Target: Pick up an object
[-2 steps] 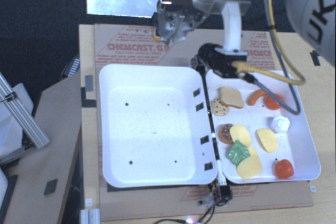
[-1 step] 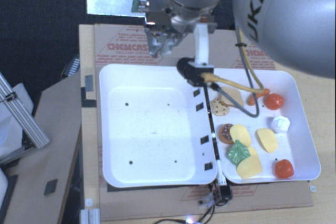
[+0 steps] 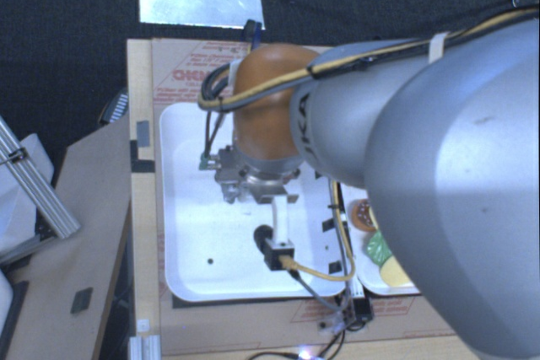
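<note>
The gripper (image 3: 251,184) hangs over a white bin (image 3: 181,181); you cannot tell whether it is spread or closed. The brown round object (image 3: 363,215) and green piece (image 3: 377,249) lie past that bin's wall, on the arm's side.

1. The arm (image 3: 439,147) covers most of the right bin (image 3: 375,287); a narrow strip by its left wall and near rim is in sight.
2. In that strip, a brown round thing (image 3: 363,215), a green thing (image 3: 377,249) and a yellow thing (image 3: 393,271) each lie partly under the arm, and what they are cannot be told.
3. The orange band (image 3: 266,110) hides the far right part of the left bin (image 3: 181,181).
4. A dark speck (image 3: 209,260) on the left bin's floor is too small to name.
5. The left edge cuts off a metal rail (image 3: 34,181).
</note>
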{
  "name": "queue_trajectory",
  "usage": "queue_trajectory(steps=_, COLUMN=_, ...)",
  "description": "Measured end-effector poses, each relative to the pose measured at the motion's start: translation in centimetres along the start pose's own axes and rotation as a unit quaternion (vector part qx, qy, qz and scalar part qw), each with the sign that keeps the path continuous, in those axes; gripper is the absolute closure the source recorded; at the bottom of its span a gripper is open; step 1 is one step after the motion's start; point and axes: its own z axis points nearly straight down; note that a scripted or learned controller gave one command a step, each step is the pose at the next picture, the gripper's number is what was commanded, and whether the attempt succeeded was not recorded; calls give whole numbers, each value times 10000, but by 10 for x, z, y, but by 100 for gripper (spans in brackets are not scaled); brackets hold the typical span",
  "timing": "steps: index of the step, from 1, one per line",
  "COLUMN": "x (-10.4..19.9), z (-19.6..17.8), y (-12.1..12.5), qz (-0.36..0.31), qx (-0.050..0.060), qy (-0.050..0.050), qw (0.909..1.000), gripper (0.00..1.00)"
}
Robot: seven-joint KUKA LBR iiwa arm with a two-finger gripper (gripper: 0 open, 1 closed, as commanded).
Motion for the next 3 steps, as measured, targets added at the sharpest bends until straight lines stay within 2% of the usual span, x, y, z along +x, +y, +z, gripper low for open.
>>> queue_trajectory(steps=1, x=28, z=-107, y=12, qz=-32, qx=-135, qy=57, qw=9999, gripper=100)
queue_trajectory(steps=2, x=24, z=-327, y=-10, qz=-27, qx=-179, qy=77, qw=9998, gripper=100)
queue_trajectory(steps=3, x=22, z=-367, y=106, qz=0, qx=-149, qy=43, qw=9999, gripper=100)
